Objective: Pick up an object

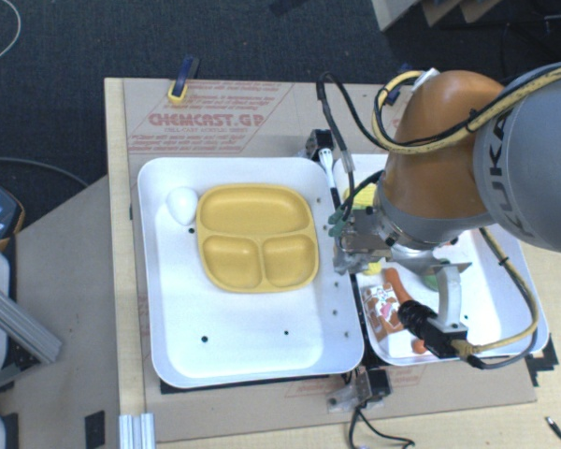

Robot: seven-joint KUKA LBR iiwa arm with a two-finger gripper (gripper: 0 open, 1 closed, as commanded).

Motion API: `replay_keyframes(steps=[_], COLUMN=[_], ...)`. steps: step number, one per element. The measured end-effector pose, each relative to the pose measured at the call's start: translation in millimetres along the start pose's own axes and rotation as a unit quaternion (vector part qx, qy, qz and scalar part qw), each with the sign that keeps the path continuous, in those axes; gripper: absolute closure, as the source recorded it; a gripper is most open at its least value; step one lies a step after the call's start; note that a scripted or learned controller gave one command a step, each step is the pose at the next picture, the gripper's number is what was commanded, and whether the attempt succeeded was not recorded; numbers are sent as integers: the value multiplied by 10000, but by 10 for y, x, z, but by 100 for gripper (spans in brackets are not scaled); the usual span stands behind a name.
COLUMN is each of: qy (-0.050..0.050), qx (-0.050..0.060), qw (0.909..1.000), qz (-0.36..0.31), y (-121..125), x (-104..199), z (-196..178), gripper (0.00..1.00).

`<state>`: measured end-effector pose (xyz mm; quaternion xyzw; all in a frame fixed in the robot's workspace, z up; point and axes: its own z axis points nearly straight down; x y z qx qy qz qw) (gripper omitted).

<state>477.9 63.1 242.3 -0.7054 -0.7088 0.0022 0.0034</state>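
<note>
My gripper (353, 249) is low over the left edge of the right bin (505, 321), under the orange wrist band. Just below it lie an orange carrot-like piece (394, 280) and a small brown-and-white printed packet (383, 308). A small orange bit (418, 346) sits near that bin's front wall. The arm hides most of the right bin. In the left bin (252, 349) a yellow divided plate (258, 236) lies near the back, with a white egg-shaped object (181, 204) touching its left corner.
Both bins rest on a cardboard sheet (210, 110) with red print. A blue-and-yellow clip (180, 80) sits at its far edge. Black cables (332, 120) run down behind the bins toward the wrist.
</note>
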Motion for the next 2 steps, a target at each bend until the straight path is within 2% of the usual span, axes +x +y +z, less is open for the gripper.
replay_keyframes(steps=[1, 2], qy=[-21, 14], qx=[-48, -63], qw=[10000, 10000], qz=[28, -20], y=[1188, 957], x=[-271, 541], z=[604, 100], gripper=[100, 100])
